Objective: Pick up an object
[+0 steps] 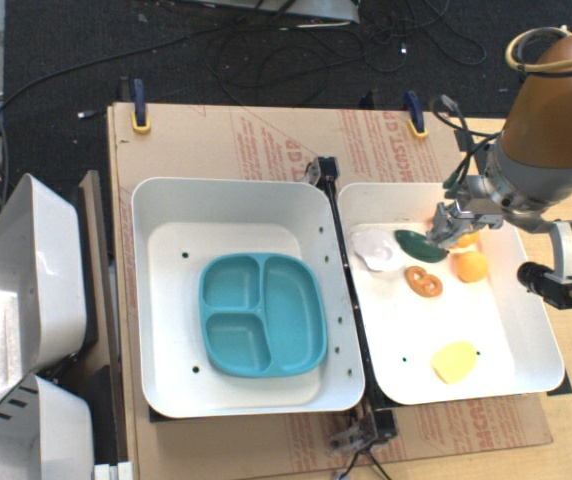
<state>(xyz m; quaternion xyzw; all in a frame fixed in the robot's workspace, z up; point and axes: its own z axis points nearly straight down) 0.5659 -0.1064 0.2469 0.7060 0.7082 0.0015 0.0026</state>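
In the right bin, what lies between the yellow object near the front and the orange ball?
In the camera view, bare white bin floor separates the yellow object from the orange ball. The brown pretzel-like piece sits left of that line.

We identify this as a robotics lab or test cell. The evidence: a cardboard-covered bench (296,138) fixed with clamps (141,108), two white bins (156,208) mounted side by side, an industrial robot arm (551,118) reaching in, loose black cables (296,53) trailing over dark carpet (56,38), and spare white bins (26,278) stacked beside the bench.
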